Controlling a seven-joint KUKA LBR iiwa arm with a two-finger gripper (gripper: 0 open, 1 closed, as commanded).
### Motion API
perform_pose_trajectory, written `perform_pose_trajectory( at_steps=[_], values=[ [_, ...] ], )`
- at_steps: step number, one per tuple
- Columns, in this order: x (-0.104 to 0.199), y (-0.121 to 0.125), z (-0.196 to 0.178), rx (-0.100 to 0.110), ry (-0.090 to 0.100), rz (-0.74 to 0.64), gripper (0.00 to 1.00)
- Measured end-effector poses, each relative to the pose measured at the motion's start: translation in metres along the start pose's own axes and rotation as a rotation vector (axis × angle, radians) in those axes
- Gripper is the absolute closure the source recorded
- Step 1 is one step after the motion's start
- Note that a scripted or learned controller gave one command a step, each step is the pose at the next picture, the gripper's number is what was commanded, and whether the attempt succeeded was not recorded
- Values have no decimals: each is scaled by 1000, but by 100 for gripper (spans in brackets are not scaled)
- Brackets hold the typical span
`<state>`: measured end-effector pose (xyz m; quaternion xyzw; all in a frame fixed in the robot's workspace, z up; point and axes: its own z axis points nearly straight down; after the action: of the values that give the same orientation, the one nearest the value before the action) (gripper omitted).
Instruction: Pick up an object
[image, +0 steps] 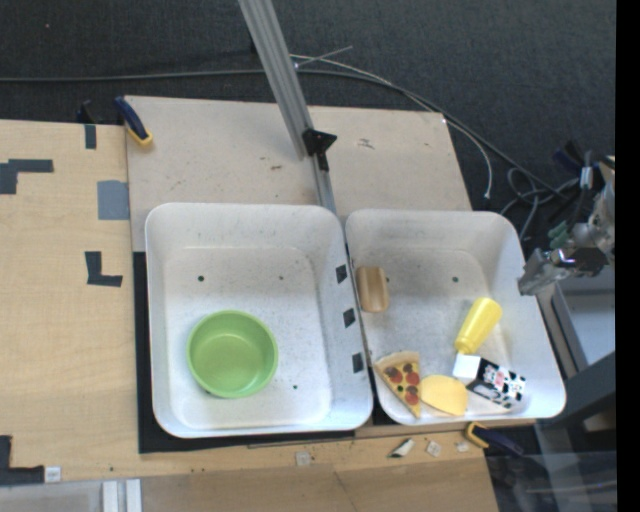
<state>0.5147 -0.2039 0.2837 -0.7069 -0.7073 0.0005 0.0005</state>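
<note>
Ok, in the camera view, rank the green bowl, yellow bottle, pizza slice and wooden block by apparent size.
1. green bowl, clearly largest
2. yellow bottle and pizza slice, too alike to rank
3. wooden block, slightly smaller

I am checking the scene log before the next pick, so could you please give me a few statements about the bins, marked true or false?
1. The green bowl sits in the left bin. True.
2. The yellow bottle lies in the left bin. False: it lies in the right bin.
3. The pizza slice lies beside the bowl. False: it is in the right bin, near its front edge.
4. The claw is at the right bin's right rim. True.
</note>
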Motion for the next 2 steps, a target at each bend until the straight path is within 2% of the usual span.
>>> perform_pose_trajectory(
  at_steps=[1, 2],
  values=[
    [7, 8, 56, 7, 1, -1, 0],
    [11, 5, 102, 8, 1, 0, 0]
  ],
)
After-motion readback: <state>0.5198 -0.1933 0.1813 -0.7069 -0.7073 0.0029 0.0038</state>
